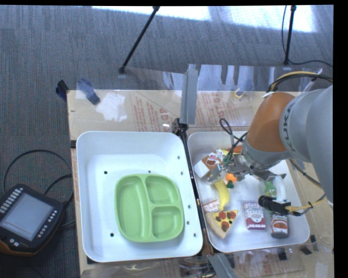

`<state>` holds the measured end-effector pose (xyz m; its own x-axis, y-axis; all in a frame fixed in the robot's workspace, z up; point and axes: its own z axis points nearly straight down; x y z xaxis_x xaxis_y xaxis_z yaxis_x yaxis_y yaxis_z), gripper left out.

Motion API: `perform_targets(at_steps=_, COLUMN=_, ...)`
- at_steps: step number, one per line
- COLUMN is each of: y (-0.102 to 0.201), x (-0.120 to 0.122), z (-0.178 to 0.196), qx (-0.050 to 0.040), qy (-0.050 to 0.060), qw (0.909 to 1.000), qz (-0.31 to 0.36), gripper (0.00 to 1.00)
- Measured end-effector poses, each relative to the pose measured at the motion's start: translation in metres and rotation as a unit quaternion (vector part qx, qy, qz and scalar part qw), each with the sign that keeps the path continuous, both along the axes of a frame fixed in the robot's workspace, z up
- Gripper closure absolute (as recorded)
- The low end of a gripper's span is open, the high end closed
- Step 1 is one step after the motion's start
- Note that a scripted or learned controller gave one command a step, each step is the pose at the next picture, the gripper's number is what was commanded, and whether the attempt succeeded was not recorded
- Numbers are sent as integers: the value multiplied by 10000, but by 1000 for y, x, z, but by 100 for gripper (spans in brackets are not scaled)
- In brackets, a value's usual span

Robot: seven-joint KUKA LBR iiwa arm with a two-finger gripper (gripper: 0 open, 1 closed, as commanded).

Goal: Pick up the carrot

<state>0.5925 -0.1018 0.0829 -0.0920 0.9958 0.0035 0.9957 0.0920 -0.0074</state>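
Grey carpet (38, 59) covers the floor around the table (144, 111), whose top looks like pale board under a clear sheet. Bright patches of light (152, 13) fall on the carpet beyond the table's far edge, perhaps from windows. Two thin black stand legs (138, 40) cross there. A handheld screen unit (24, 217) lies off the table's left edge, its cable (27, 163) looping over the carpet.

Arm reaching in from the right

The grey arm (304, 125) bends down, orange band above the wrist, its gripper (227, 172) low and pointing left.
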Motion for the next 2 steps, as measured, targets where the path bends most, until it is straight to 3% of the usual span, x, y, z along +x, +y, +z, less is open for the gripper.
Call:
perform_targets(at_steps=1, y=0, x=2, z=9, qx=11, qy=-12, qw=10000, qz=-22, gripper=100)
perform_targets(at_steps=2, y=56, x=52, z=100, qx=-16, qy=-3, qw=9999, qz=-123, gripper=100)
